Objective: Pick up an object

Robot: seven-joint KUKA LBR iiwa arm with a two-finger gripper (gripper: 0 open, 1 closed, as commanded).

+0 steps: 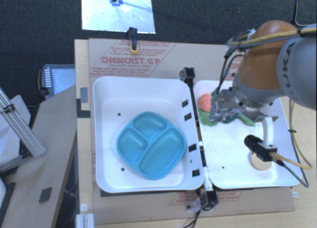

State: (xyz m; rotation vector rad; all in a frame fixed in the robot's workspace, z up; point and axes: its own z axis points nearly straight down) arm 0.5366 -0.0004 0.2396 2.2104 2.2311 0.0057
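White twin bins (148,85) sit on a cardboard-covered bench (148,58) over dark carpet (39,14); the gripper (220,113), finger spread unclear, hovers centre-right above a green object (245,119).

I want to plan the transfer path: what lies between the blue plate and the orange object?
In the camera view, the bins' adjoining walls lie between the blue plate and orange object.

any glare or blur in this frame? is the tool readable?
Camera view: strong glare on the shiny sheet at the top, washing out its surface; both white bins are bright but keep detail, and the blue divided plate is sharp; the tool sits in the arm's own shadow over the green and orange objects, so its fingers are too dark to read.
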